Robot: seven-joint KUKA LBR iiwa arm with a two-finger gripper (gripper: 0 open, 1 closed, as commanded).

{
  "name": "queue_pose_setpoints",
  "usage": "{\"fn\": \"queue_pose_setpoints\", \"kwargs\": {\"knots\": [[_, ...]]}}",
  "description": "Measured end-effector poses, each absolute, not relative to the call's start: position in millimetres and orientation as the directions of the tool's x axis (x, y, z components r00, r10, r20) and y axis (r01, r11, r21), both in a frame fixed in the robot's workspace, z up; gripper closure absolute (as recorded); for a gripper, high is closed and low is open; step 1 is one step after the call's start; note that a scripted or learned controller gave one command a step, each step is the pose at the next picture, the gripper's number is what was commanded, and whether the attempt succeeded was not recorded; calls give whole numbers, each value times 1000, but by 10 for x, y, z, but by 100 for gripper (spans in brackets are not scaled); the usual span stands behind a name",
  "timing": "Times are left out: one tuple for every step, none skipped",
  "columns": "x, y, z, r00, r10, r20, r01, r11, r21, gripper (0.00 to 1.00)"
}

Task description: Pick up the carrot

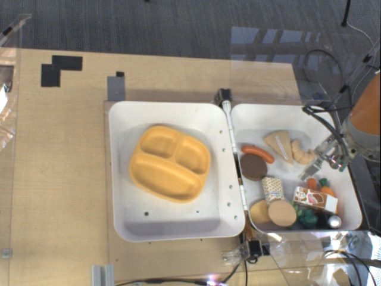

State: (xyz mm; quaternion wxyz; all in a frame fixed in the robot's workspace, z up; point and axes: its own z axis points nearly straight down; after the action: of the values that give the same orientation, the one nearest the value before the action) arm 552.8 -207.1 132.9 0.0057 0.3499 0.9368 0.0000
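The carrot [327, 189] is a small orange piece with a green top, lying in the right bin [297, 115] near its right wall, just above a red and white carton [315, 199]. My gripper [317, 165] hangs low over the right side of this bin, directly above and slightly left of the carrot. Nothing is visibly held in it. The arm's orange band [364, 109] sits at the right edge of the view.
The right bin also holds a red sausage [257, 153], a beige wedge [281, 143], a brown disc [253, 167], a small patterned cup [272, 188], a tan round lid [281, 213] and green items [308, 218]. The left bin [119, 177] holds a yellow divided plate [170, 162].
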Motion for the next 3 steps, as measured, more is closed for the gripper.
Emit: {"fn": "queue_pose_setpoints", "kwargs": {"knots": [[5969, -1591, 895, -732, 681, -16, 681, 732, 11, 0], [5991, -1592, 1026, -733, 679, -21, 679, 734, 16, 100], [4926, -1499, 901, -836, 548, -19, 548, 836, 7, 100]]}}
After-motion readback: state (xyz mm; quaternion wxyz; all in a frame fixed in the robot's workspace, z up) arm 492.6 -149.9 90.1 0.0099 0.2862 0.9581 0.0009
